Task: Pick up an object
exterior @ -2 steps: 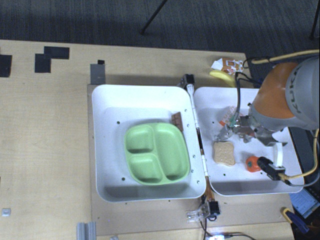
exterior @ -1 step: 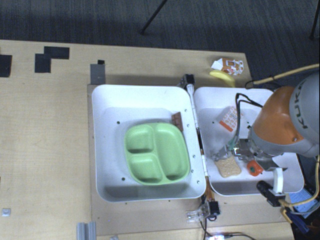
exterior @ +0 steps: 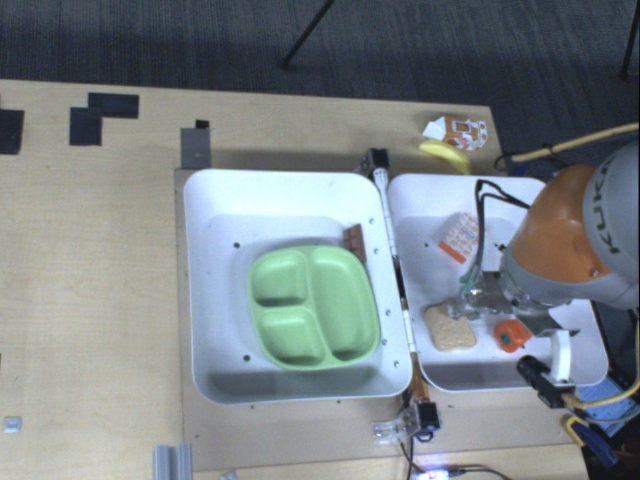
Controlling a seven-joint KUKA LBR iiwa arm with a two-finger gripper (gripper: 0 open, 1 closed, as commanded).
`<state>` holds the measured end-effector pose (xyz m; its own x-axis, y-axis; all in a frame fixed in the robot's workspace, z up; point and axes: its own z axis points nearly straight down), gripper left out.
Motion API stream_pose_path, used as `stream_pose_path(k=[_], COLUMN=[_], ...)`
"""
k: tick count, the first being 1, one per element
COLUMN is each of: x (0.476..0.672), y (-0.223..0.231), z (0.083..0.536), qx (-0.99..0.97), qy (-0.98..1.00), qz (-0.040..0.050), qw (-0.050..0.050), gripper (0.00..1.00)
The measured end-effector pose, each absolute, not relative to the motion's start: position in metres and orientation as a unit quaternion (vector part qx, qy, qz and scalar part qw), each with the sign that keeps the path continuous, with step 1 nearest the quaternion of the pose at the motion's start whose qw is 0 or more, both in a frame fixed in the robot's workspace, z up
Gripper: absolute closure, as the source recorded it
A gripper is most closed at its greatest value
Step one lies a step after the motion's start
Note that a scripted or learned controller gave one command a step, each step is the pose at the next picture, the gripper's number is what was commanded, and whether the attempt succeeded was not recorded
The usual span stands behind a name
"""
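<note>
Though its grip state is unclear, the pincer [exterior: 470, 303] apparently touches the tan sponge [exterior: 450, 329].

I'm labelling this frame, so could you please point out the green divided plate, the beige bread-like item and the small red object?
green divided plate [exterior: 315, 306]: camera view, centre ridge.
beige bread-like item [exterior: 451, 329]: camera view, middle of top.
small red object [exterior: 510, 336]: camera view, its centre.

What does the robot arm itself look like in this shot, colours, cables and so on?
The arm is grey with a broad orange band above the wrist and dark lettering on its casing. A thin black cable loops along it toward the metallic end effector.
</note>
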<state>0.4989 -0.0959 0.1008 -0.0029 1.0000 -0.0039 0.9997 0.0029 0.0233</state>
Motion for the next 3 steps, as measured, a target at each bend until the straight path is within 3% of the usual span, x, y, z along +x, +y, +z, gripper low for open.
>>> stream_pose_path(k=[1, 2, 3], x=[0.591, 0.63, 0.629], y=[-0.19, -0.135, -0.135], z=[0.09, 0.21, 0.208], qx=[0.706, 0.705, 0.705], qy=[0.708, 0.71, 0.709], qz=[0.0033, 0.0023, 0.001], qw=[0.009, 0.003, 0.001], gripper=[1.0, 1.0, 0.0])
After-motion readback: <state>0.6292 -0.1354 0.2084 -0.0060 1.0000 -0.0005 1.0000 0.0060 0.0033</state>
